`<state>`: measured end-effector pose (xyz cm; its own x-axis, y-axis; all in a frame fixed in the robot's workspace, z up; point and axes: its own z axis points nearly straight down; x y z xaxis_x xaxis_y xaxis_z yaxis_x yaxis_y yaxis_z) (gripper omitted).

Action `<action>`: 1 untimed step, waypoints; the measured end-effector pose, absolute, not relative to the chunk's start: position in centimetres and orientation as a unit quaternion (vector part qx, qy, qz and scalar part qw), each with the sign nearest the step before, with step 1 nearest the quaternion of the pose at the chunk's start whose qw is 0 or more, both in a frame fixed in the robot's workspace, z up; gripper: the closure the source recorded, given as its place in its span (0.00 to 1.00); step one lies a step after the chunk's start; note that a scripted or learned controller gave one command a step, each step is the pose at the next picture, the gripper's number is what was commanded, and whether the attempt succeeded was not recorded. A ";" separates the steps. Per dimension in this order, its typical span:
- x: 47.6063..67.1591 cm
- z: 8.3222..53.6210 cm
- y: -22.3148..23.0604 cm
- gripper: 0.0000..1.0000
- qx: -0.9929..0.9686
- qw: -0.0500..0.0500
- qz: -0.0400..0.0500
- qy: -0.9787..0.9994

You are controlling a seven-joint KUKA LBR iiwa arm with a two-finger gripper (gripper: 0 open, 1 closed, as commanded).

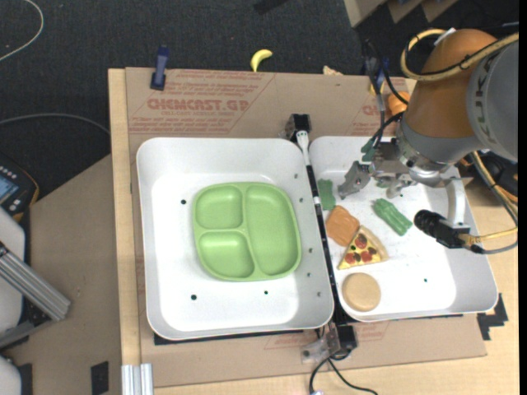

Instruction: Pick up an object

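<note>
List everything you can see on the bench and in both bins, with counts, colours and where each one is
Bins: two, white, side by side on the bench.
Divided plate: one, light green, in the left bin.
Pizza slice: one, yellow and red, right bin.
Round cookie: one, tan, right bin near its front edge.
Orange piece: one, right bin beside the pizza slice.
Green pieces: two, right bin.
Banana: one, yellow, floor beyond the bench.
Arm: grey and orange, over the right bin.
Gripper: over the right bin's back.
</note>
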<state>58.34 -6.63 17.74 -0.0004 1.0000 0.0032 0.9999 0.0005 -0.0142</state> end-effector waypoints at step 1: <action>54.1 24.7 1.0 0.00 -0.705 0.000 -0.002 -0.710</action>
<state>54.07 1.01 24.72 -0.0070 1.0000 0.0026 1.0000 0.0070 0.0024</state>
